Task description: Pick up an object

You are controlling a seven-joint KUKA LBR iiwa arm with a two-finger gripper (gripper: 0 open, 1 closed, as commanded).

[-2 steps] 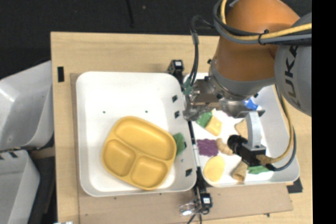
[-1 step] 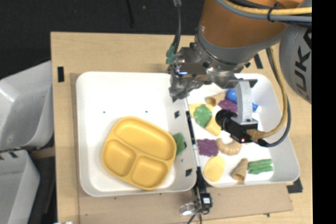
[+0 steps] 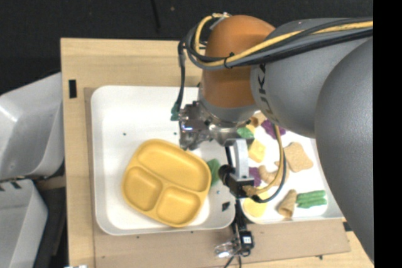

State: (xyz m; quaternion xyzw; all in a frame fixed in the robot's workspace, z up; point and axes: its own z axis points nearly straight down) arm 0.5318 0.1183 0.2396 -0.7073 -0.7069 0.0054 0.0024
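A yellow divided plate lies in the left bin, toward its front right. My gripper hangs under the orange wrist band over the wall between the two bins, just behind the plate's far right corner. A small green piece sits by the plate's right edge, below the gripper. The arm hides much of the right bin.
The right bin holds several toy foods: a toast slice, a green bean pod, a tan cone, a yellow block, purple pieces and a yellow disc. The bulky grey arm covers the right side.
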